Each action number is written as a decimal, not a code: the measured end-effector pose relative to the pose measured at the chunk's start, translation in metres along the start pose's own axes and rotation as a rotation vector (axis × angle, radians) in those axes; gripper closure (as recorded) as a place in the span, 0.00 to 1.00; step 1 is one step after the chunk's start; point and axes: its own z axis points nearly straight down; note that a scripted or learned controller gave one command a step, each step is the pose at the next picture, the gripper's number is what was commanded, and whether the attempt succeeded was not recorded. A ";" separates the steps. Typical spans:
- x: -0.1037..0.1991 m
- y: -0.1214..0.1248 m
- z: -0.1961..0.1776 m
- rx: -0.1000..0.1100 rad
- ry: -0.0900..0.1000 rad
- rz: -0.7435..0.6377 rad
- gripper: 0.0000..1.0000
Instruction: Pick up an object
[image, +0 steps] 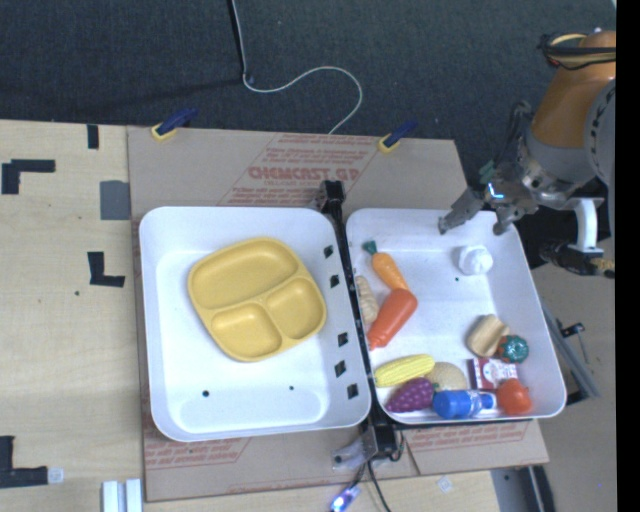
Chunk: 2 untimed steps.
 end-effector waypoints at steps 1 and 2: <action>0.091 -0.021 0.126 0.004 0.003 -0.006 0.00; 0.087 -0.019 0.110 0.000 0.000 -0.001 1.00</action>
